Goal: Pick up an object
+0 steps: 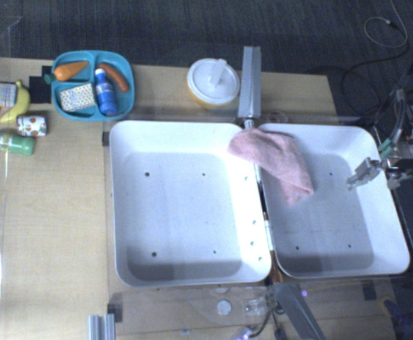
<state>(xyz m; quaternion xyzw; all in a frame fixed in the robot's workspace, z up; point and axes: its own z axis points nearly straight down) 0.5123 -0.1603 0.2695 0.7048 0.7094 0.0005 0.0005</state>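
We note the pink cloth (pixel 273 160) draped over the divider between the left bin (pixel 181 204) and the right bin (pixel 334 218), most of it lying in the right bin's upper left part. The tool (pixel 362 172) sits at that bin's right edge, well apart from the cloth (whether it is spread or pressed together we cannot tell). For a good pick, we judge: travel left, descend on the bunched middle, avoid the rim.
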